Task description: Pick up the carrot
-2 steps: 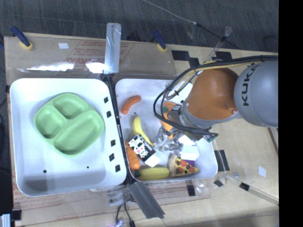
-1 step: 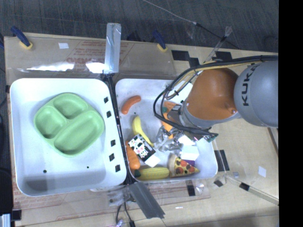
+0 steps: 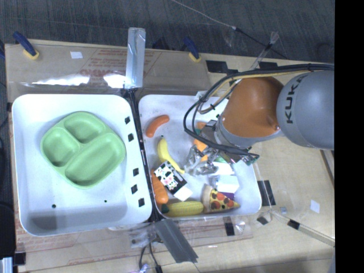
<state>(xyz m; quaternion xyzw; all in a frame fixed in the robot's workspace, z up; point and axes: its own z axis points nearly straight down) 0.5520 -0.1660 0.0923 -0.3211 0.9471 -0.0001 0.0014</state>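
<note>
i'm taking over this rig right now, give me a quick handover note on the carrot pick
Gripper: down inside the right bin, in the middle of the clutter; whether its jaws are open or shut cannot be told from this view, and nothing is seen held.
Carrot: lying by the right bin's left wall, next to the black-and-white box and above the corn cob. It sits well to the left of the gripper, apart from it.
Also in that bin: banana, sausage, pizza slice.
Left bin: holds the green divided plate.
Done: nothing confirmed.
Left: move over the carrot, grasp it, lift.
</note>
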